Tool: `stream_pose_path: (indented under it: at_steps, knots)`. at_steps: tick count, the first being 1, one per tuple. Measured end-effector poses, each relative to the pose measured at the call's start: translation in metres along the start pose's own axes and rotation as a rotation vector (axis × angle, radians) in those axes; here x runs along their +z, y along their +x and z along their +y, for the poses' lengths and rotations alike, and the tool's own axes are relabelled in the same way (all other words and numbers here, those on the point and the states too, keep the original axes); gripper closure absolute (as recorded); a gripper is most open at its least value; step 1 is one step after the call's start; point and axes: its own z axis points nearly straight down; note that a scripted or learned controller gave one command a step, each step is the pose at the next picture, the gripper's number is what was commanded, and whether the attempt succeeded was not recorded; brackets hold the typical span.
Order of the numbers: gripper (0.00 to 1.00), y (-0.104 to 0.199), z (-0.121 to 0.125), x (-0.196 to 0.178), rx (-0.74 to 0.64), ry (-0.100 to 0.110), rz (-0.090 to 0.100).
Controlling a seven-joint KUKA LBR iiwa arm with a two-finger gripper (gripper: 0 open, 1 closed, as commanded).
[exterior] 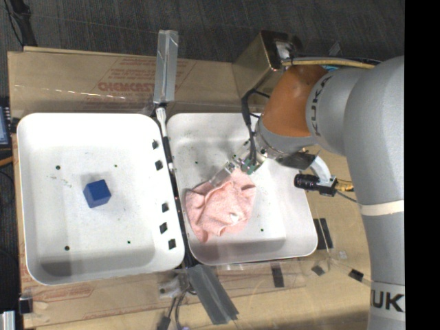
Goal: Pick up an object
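Pincer (242, 166) sits low in the right bin (292, 243), touching the pink cloth's (221, 208) upper edge; finger state cannot be determined. Blue cube (97, 192) lies in the left bin (41, 253).

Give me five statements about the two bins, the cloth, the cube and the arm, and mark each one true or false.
1. The blue cube lies in the left bin. True.
2. The pink cloth lies in the same bin as the cube. False: it lies in the right bin.
3. The gripper is down at the upper edge of the cloth. True.
4. The cloth is folded into a neat square. False: it lies crumpled, with uneven edges.
5. The arm reaches over the left bin. False: it is over the right bin, coming in from the right of the view.
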Motion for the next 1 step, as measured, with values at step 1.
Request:
stream_pose_path:
  at_steps: [1]
  knots:
    - [0.0,-0.0016,0.0016,-0.0071,0.115,0.0,0.0]
